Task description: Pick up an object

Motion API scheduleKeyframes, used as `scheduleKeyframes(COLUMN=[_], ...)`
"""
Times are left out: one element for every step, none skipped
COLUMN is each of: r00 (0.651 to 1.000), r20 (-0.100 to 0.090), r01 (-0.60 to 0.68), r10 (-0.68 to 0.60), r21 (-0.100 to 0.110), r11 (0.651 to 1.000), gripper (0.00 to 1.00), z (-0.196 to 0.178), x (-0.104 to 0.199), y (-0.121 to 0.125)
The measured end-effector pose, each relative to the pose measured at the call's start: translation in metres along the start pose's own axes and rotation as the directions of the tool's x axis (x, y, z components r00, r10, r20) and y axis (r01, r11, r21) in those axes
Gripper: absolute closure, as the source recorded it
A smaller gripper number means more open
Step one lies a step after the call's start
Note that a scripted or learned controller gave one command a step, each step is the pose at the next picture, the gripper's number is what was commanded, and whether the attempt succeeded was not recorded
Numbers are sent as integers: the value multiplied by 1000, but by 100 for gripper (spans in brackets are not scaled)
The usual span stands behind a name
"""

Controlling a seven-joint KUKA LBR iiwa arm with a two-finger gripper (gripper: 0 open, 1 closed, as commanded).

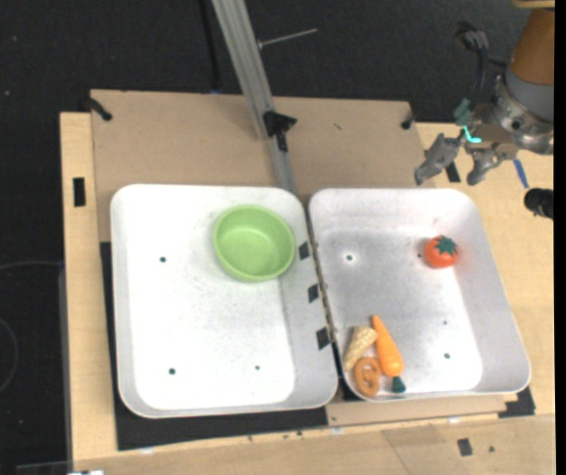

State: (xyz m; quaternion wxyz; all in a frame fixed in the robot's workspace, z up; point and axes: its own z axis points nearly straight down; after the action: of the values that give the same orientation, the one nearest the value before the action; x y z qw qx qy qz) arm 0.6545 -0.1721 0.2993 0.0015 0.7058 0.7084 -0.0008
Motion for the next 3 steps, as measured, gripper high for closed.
scheduleKeyframes(r00=[1000, 1000, 1000], r20=[-1, -1, -1], r01=[-5, -5, -1], r10=[5, 5, 1], r21=[4, 3, 3], r11=[1000, 1000, 1000], gripper=[0, 0, 0], z=[50, 92, 137], x=[-12, -13, -12], y=[1, -3, 4])
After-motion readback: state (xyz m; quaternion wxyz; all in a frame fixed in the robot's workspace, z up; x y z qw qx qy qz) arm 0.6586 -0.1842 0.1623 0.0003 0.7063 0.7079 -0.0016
